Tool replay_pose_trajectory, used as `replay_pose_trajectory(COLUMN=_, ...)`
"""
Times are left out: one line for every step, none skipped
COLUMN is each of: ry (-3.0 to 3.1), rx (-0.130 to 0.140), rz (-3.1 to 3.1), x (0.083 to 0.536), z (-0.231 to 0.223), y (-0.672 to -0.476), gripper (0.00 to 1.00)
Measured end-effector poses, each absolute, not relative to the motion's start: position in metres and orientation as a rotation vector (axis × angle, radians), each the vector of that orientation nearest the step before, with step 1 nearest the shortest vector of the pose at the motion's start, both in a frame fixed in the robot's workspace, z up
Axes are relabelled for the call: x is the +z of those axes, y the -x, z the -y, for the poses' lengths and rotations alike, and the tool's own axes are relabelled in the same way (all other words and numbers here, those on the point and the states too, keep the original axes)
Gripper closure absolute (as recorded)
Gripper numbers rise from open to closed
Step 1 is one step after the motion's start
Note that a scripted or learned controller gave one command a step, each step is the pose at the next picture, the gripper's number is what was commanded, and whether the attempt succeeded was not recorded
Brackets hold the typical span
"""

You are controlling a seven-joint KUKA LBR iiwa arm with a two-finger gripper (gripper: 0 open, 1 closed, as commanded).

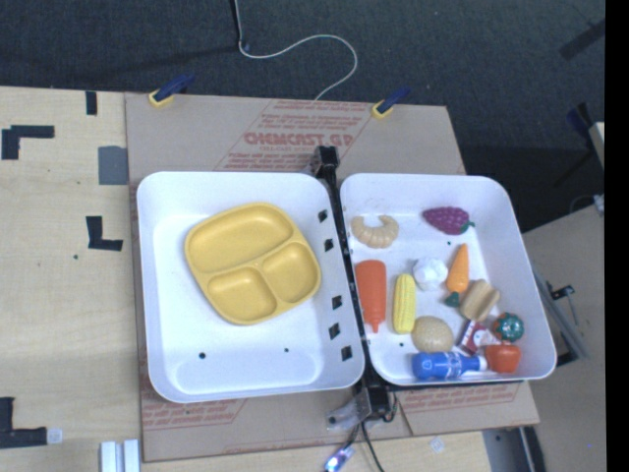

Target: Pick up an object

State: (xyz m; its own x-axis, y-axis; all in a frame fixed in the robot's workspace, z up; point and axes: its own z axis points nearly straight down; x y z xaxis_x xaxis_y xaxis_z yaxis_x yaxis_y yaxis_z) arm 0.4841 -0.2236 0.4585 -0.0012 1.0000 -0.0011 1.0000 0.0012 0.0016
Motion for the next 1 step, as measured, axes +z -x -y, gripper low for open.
replay_pose_trajectory(ry=-2.224, rx=-0.004, rz=-2.223, x=0.4115, z=0.2236, y=-0.4836, gripper=1.00)
